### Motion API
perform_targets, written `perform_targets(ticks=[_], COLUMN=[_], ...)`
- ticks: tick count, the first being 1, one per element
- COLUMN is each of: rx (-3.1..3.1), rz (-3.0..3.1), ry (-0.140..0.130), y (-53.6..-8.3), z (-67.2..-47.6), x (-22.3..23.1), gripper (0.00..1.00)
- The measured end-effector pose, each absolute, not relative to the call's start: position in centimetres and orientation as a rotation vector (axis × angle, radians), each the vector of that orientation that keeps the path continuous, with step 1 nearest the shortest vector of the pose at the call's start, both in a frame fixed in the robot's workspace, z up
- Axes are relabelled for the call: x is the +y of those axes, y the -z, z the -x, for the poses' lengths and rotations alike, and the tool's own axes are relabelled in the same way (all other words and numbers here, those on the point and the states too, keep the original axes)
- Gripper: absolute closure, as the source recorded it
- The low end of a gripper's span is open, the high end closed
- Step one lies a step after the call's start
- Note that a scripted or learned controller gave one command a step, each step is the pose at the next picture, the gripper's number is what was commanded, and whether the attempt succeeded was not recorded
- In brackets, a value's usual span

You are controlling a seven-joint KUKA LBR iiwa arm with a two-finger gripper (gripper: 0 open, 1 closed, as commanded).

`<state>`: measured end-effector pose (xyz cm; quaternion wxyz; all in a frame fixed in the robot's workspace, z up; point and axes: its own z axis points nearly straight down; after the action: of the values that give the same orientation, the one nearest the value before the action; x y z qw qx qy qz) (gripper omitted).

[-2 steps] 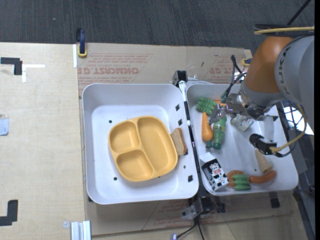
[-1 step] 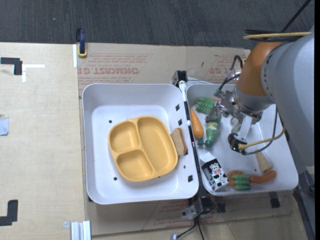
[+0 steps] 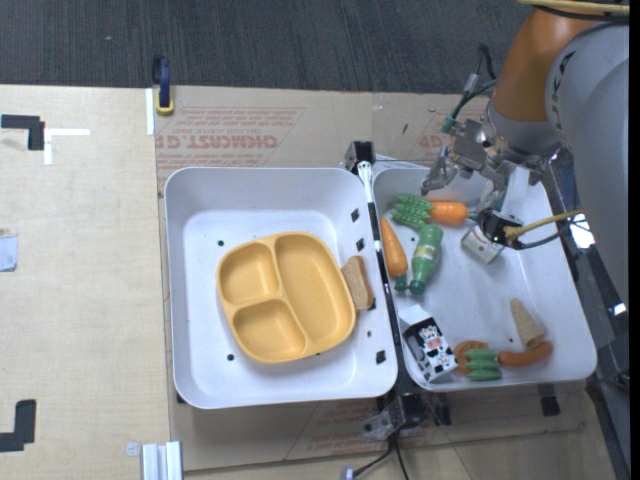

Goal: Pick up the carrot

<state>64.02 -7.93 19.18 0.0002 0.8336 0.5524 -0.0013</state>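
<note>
Milk carton (image 3: 430, 348) in right bin (image 3: 560, 298), cardboard-covered bench (image 3: 260, 138) — tool (image 3: 455, 173) spread above carrot (image 3: 447, 211), dark carpet beyond.

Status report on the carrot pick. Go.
Gripper above the right bin's far end, nothing seen between its fingers. Carrot lies just below it, leafy end left. Green bottle close beside it.
</note>
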Motion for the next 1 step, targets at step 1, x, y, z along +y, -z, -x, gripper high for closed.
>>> perform_targets(ticks=[1], rx=[1.719], rz=[-2.629], ry=[0.007], y=[-14.47], z=[-65.77], x=[-16.5], gripper=[0.0])
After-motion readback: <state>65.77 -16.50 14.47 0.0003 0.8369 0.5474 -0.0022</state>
